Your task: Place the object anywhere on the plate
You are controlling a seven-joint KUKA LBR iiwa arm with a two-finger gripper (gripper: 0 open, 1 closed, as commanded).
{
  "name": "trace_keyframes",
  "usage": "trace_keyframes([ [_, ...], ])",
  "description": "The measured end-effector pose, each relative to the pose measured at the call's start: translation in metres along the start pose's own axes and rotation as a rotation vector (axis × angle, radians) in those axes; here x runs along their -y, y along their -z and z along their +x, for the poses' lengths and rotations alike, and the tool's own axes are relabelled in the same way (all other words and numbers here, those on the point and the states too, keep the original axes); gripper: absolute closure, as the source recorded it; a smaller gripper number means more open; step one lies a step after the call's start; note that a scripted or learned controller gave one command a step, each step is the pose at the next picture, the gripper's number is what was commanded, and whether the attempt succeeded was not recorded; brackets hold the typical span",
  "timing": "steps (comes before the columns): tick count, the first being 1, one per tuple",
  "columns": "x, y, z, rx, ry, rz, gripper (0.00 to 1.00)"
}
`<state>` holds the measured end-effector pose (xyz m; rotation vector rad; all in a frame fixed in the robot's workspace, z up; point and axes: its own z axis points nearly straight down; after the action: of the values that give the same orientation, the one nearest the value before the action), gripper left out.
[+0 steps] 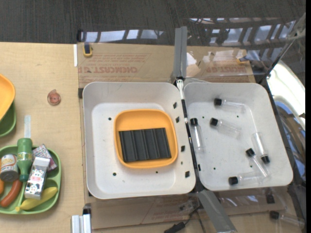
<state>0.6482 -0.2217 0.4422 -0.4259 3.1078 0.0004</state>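
An orange plate (144, 118) with a dark ribbed centre lies in the left white bin (97, 144). Several clear tubes with black caps lie scattered in the right white bin (228, 164): one along its left wall (196, 134), one near the back (228, 103), one in the middle (224, 126), two at the right (258, 145) and one near the front edge (245, 179).
A green tray (51, 198) with toy food and a green bottle stands at the front left of the bench. An orange dish (5, 98) sits at the left edge. Cardboard lies behind the bins, and a metal frame stands at the back right.
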Motion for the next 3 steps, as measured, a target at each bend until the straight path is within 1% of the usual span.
trace_keyframes([
  [1,0.0025,0.0,-0.0119,0.001,0.166,0.0,0.0],
  [3,0.0029,0.0006,-0.0114,0.002,0.731,0.0,0.0],
])
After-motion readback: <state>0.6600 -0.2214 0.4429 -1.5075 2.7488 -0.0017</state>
